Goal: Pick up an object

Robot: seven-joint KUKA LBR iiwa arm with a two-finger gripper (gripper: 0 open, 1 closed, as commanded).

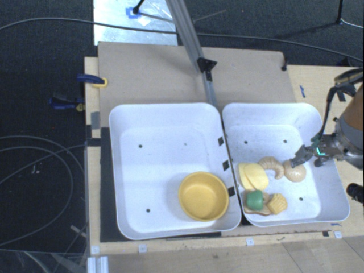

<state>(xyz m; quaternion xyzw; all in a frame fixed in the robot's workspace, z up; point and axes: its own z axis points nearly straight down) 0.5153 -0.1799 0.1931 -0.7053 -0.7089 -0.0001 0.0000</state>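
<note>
The right bin (307, 115) holds several small items in its front half: a tan croissant-shaped piece (272, 165), a round beige bun (295, 174), a pale yellow disc (253, 176), a green piece (255, 198) and a yellow ridged piece (277, 203). My gripper (301, 158) reaches in from the right edge and hangs low over the bin. Its tip is right at the upper edge of the beige bun, just right of the croissant piece. Whether it touches the bun cannot be made out.
A yellow bowl (203, 195) sits in the front right corner of the left bin (142, 124). A grey pole (190, 33) slants down from the top to the gap between the bins. Blue and yellow clamps (85, 90) grip the bench's left edge.
</note>
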